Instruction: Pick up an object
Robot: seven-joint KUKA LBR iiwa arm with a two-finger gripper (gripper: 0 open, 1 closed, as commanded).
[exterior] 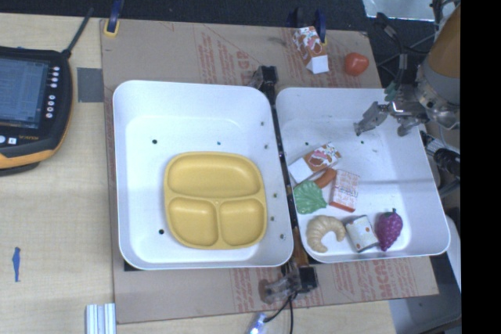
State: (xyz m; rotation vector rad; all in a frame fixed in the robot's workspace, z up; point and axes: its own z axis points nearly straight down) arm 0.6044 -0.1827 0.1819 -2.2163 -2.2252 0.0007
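The tabletop (55, 231) carries a brown cardboard sheet (196, 51) with two shallow white bins side by side. The left bin (141, 113) contains a yellow three-compartment tray (215, 198). The right bin (407, 168) contains a cluster of small items in its lower half: a red-and-white packet (322, 157) touching a white card (300, 170), a green leafy piece (309, 198), a red-printed carton (345, 190), a tan croissant (326, 231), a small white-and-brown box (361, 233), and a purple grape bunch (389, 227) just beside that box.

Outside the bins, a small red-and-white carton (311, 48) and a red tomato-like object (356, 63) rest on the cardboard beyond the right bin's far rim. A teach pendant (31, 102) with an orange casing lies at the left edge of the tabletop.

The arm (442, 59) enters from the right. The tool (386, 121) is positioned over the upper right portion of the right bin, with its two fingers spread apart and nothing between them. The view of the fingertips is small, so contact with the bin floor cannot be determined.

All pickable items lie below and to the left of the tool, well apart from it. The nearest is the red-and-white packet. Bare bin floor lies between the tool and the cluster.
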